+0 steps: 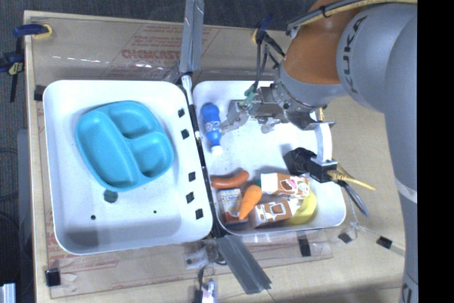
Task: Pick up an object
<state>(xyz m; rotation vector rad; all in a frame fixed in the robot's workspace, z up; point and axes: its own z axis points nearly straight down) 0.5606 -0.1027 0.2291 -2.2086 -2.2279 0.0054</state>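
Gripper [237, 116]: over the right bin [266, 145], fingers pointing left; whether spread or pressed together cannot be told, and nothing visibly held. Blue bottle [211, 123]: just left of the fingertips, by the bin's left wall. Sausage [230, 179], carrot [248, 200], carton [286, 185], banana [308, 208]: clustered below. Blue divided plate [125, 143]: left bin [64, 174], well apart.

The table [85, 32] carries two white bins side by side. The left bin [64, 223], toward the table's left edge, holds a blue divided plate [126, 144]. A blue clamp [30, 30] grips the table's far left corner.
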